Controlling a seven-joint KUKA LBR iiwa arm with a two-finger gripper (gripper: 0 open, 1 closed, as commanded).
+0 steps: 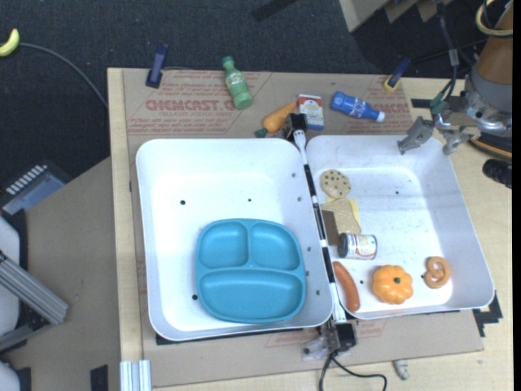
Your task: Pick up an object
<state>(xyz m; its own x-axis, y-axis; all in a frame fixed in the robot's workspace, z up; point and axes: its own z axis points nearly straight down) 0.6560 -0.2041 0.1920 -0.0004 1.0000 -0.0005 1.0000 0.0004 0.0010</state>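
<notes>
With our tool (430, 130) spread wide and holding nothing over the right bin's (456, 206) far right corner, the cookie (334, 183), can (359, 245) and pumpkin (392, 284) crowd its left and near edges, so a descent may strike the wall.

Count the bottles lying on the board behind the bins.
2: a green bottle behind the left bin, and a blue bottle behind the right bin.

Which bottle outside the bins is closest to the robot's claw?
The blue bottle, lying on the board just above the right bin. The gripper hangs a little to its right. The green bottle lies much farther left, above the left bin.
</notes>
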